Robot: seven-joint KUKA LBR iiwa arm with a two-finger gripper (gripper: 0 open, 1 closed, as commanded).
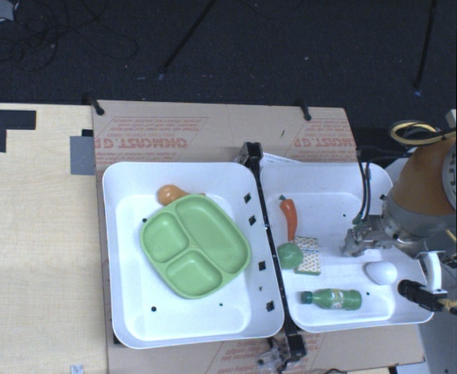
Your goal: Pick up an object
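Note:
My gripper (356, 244) hangs low over the right side of the right bin (326, 179), below the arm's orange band (425, 184). Just right of it and a little nearer the front lies a white egg-shaped object (381, 272), apart from the gripper. A green bottle (332, 298) lies on its side by the bin's front wall. At the bin's left side are a red-orange pepper (290, 215), a green round object (290, 255) and a patterned pad (309, 257). I see nothing held in the gripper.
The left bin (113, 248) holds a green divided plate (195, 245) with an orange object (168, 194) behind it. A black divider (261, 232) separates the bins. Cardboard (174, 135) lies under both. A cable (363, 189) hangs by the arm.

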